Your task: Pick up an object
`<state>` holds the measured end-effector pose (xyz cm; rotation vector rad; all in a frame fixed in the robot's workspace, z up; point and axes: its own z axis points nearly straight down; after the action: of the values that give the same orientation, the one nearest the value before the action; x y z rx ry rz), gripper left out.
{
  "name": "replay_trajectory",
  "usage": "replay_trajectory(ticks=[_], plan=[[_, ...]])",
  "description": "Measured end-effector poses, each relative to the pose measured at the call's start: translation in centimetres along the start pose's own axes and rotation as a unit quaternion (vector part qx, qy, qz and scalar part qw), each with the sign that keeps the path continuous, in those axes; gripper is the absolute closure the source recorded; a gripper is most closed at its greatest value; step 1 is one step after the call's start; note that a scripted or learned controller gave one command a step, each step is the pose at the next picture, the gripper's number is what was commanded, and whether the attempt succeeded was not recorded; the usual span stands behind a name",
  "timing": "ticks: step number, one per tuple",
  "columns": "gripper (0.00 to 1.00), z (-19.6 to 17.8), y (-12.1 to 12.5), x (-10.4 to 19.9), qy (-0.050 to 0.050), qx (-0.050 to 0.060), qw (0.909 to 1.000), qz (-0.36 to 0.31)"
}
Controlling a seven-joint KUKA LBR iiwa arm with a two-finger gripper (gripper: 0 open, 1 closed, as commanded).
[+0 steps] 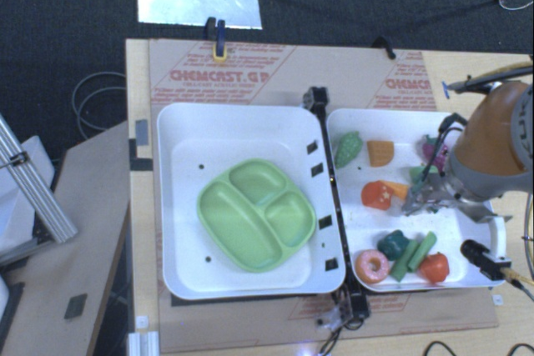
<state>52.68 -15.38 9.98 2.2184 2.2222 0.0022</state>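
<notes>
Hand [420, 204] low beside orange piece [395, 190]

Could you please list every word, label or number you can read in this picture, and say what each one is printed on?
"CHEMCAST GP": red print, repeated, on the brown protective sheet under the two bins; clearest at the upper left.
The repeat at the upper right is partly cut off and blurred.
The smaller red lines beneath each are too small to read.

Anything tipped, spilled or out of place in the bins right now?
Nothing stands out. The green divided plate lies flat in the left bin; the toy foods, such as the donut, sit loose inside the right bin.
</notes>
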Motion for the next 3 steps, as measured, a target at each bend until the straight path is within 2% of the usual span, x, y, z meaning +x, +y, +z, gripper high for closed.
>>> replay_trajectory(ticks=[1,2,3], plan=[[1.0,-4.6,0.9,-0.1,-0.001,-0.002,1.0,-0.001],[1.0,-10.2,0.1,-0.2,-0.001,-0.002,1.0,-0.001],[1.0,-12.6,0.2,-0.2,-0.001,-0.001,1.0,-0.001]])
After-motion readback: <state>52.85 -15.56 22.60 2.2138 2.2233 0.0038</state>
